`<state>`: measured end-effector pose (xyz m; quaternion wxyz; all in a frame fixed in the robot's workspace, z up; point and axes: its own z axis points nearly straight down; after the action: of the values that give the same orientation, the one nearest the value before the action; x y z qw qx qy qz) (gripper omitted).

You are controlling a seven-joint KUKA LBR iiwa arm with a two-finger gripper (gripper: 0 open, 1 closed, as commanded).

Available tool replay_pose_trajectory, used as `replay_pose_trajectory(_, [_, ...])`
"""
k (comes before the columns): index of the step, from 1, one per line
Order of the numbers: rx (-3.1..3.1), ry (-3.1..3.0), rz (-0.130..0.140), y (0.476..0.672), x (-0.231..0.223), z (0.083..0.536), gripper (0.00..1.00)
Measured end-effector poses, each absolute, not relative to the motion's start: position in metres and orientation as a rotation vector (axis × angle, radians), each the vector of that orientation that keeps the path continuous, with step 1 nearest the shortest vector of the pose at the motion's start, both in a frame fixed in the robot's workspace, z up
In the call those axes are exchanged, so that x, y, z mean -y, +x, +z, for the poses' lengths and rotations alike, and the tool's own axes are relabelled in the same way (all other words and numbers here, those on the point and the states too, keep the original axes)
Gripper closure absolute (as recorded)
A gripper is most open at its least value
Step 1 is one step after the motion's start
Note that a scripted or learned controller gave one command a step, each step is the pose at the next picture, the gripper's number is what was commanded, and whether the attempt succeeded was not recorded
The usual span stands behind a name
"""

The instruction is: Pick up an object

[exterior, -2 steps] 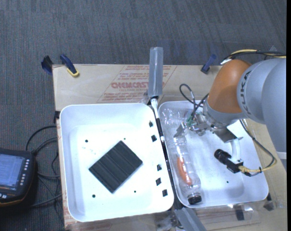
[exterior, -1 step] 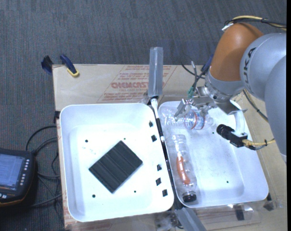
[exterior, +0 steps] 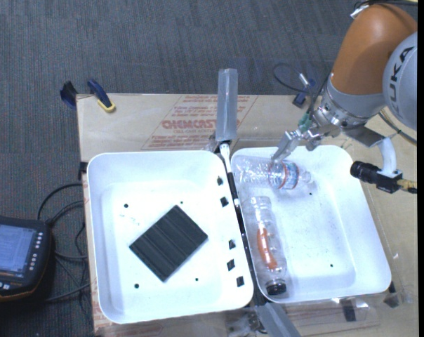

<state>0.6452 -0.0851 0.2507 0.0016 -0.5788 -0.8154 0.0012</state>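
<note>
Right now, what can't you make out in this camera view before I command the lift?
- Gripper: fingertips merge with the clear bottle; contact or grasp unreadable.
- Second bottle: orange contents too small to identify.
- Arm: cut off by the frame edge.
- Cardboard lettering: blurred.

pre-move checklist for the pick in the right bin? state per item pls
1. Pincer over a target: ok, it sits at the crumpled clear bottle near the back of the right bin.
2. Bottle seen between the fingers: cannot tell, the tips blend with the clear plastic.
3. Pincer opening: cannot tell from this view.
4. Neighbours apart from the target: ok, the second bottle with orange inside lies nearer the front along the bin's left wall, with a small gap.
5. Other bin untouched: ok, the dark ribbed pad lies flat in the left bin.
</note>
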Motion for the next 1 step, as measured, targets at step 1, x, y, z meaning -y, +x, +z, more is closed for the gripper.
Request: replay_pose_trajectory(1, [2.653,-1.67,0.004,0.6246,0.0782,0.195,0.0])
